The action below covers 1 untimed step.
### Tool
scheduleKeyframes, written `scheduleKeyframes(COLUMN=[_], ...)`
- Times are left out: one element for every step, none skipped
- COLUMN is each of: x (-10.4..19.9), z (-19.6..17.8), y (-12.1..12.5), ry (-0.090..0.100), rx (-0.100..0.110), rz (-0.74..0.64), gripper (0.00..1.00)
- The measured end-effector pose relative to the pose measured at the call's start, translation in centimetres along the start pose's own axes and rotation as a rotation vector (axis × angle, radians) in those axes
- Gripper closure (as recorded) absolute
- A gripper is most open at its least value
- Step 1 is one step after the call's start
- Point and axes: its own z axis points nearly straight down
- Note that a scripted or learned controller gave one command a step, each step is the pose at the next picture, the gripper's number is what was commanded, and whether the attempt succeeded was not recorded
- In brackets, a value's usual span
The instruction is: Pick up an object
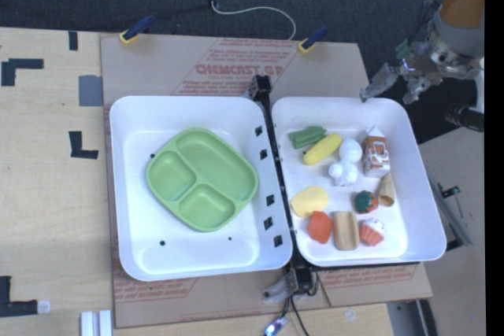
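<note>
The right bin (413, 138) holds several toy foods: a green vegetable (305, 136), a yellow corn cob (322, 149), a white lump (343, 165), a small carton (376, 153), an ice-cream cone (386, 189), a strawberry (365, 201), a yellow lemon (309, 201), an orange-red piece (319, 227), a bread loaf (344, 230) and a red-and-white piece (371, 232). My gripper (387, 97) hangs above the bin's far right corner, beyond the carton. Its fingers are spread open and nothing lies between them.
A green divided plate (201, 179) lies in the left bin (126, 169). Both bins rest on a cardboard sheet (228, 67) held by clamps (136, 29). A cable (236, 8) loops across the dark floor behind.
</note>
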Motion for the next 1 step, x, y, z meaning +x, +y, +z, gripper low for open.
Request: scheduleKeyframes(x=[3.10], z=[16.09], y=[0.21], ry=[0.005], rx=[0.015], rz=[-0.002], gripper=[0.00])
